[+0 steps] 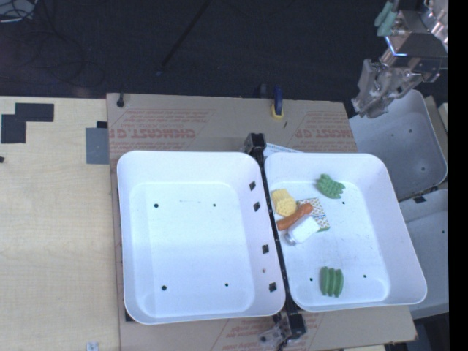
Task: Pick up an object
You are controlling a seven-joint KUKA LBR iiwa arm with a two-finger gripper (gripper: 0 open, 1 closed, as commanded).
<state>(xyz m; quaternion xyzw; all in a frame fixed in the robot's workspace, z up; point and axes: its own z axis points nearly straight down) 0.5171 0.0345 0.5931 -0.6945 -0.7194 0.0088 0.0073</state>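
Note:
The right bin (380, 189) holds several small items. A green leafy piece (330, 186) lies near its far side. A yellow waffle-like piece (284, 202), an orange sausage-like piece (295, 216) and a white block (304, 230) are bunched against the bin's left wall, on a small patterned card. A green ribbed piece (331, 281) rests near the front. My gripper (374, 97) hangs high at the upper right, well beyond the bin's far right corner, with nothing seen between its fingers.
The left bin (139, 196) sits beside the right one, joined by a black divider strip (265, 225). A grey metal plate (409, 141) lies to the right of the bins. A blue and yellow clamp (278, 104) stands at the cardboard's far edge.

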